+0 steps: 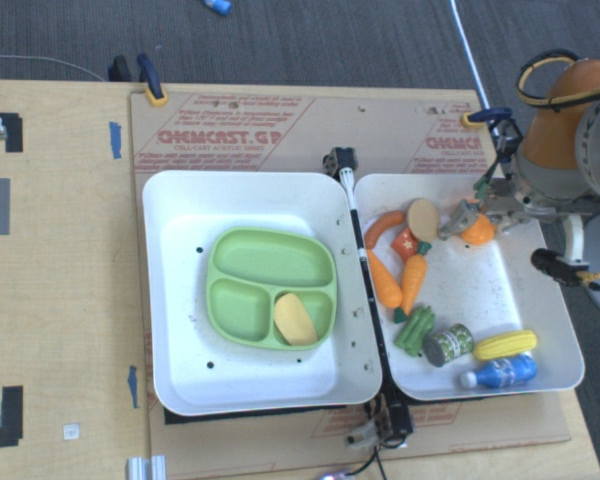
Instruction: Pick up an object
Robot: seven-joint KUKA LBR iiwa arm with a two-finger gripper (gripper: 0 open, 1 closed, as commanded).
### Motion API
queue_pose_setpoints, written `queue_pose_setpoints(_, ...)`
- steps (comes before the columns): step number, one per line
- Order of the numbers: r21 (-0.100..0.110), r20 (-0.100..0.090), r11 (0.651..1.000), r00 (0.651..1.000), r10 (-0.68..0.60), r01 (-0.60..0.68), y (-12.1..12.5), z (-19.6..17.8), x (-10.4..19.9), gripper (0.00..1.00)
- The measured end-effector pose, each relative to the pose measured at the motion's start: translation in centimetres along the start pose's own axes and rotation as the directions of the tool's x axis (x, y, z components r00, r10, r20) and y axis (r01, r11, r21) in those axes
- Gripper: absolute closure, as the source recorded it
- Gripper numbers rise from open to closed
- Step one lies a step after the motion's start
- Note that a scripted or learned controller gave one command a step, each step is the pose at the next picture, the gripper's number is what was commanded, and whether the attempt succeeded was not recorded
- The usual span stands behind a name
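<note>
gripper (467, 218) hung low at the right bin's (555, 308) far edge, right beside a small orange fruit (477, 231); whether its fingers held it, i could not tell. seemingly the grasp stage: next, confirm the hold, then lift straight up.

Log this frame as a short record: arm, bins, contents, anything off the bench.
arm: reaches in from the right, gripper low over the right bin's far end, by an orange fruit
left bin: green divided plate with a yellow piece in its near right compartment
right bin: tan round piece, two carrots, green vegetable, can, corn cob, blue bottle
floor: small blue bottle
</note>
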State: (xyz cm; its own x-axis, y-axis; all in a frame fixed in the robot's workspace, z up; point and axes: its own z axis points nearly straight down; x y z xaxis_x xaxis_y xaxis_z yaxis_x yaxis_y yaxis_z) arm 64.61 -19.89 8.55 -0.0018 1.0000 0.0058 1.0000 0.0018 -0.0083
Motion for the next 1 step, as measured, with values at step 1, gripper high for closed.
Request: queue_pose_setpoints(1,-0.003,0.001,1.000,1.000,-0.002,0.002,0.07,-1.06,0.03,1.00)
